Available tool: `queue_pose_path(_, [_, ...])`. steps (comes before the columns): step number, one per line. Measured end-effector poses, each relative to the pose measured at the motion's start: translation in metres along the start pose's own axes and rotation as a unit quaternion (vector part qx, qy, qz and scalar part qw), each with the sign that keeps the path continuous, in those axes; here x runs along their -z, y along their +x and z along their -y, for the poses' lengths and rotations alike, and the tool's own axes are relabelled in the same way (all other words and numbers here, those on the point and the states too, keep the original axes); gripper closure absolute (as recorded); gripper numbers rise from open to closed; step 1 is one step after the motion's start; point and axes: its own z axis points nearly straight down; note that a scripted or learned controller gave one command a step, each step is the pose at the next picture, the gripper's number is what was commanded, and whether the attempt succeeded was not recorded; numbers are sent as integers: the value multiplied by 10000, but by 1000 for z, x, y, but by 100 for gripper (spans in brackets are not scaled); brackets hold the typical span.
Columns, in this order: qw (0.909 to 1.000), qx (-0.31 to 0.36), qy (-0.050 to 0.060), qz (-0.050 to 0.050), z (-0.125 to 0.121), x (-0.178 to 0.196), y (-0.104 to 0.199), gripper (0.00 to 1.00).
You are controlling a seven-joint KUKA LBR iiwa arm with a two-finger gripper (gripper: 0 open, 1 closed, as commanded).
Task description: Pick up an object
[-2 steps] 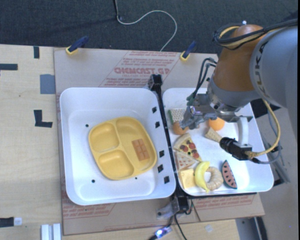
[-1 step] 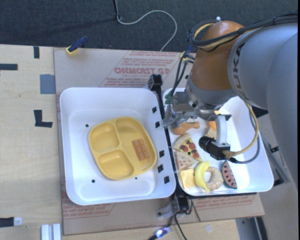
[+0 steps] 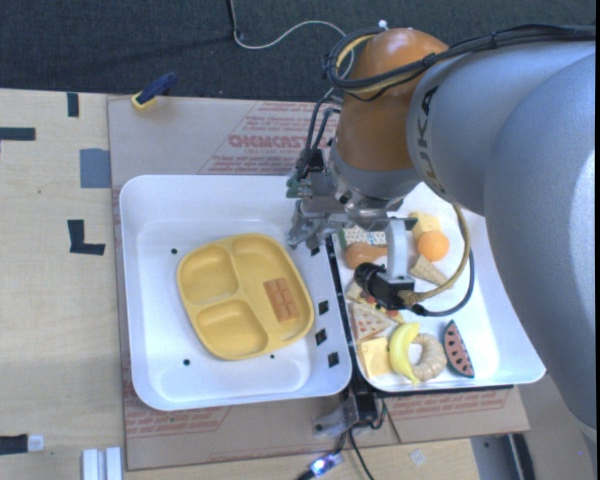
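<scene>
Cardboard covered the table under two white bins. One yellow divided tray lay in the left bin, with one brown bar in a compartment. Toy foods crowded the right bin: one banana, one watermelon slice, one orange. The gripper hung at the bins' shared edge; whether it was open or closed could not be told, and the arm hid other pieces.

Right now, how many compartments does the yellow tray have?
3 in the yellow tray: two along its far edge, and one nearest the camera. A brown rectangular piece lies in the right far one.
</scene>
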Motion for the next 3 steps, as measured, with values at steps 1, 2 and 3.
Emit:
queue_pose_path(1, [10000,-26,5,8,2,-1,3,100])
queue_pose_path(2, [10000,-37,12,15,9,-19,5,100])
queue_pose_path(3, [10000,-24,0,4,1,-5,15,100])
